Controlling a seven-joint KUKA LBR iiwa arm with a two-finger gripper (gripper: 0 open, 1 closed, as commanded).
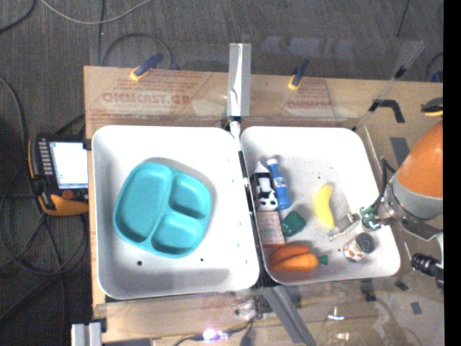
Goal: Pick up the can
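The carrot [294, 259] lies at the near edge of the right bin [338, 137]. The can [359, 246] sits in that bin's near right corner, on its side, open end facing up toward the camera. The gripper [367, 218] hangs just above the can, beside the arm [425, 171]; its finger state cannot be determined. Farther back lie a green piece [293, 223], a banana [325, 205], and a blue bottle [278, 183]. The left bin [115, 139] holds a blue tray [164, 207].
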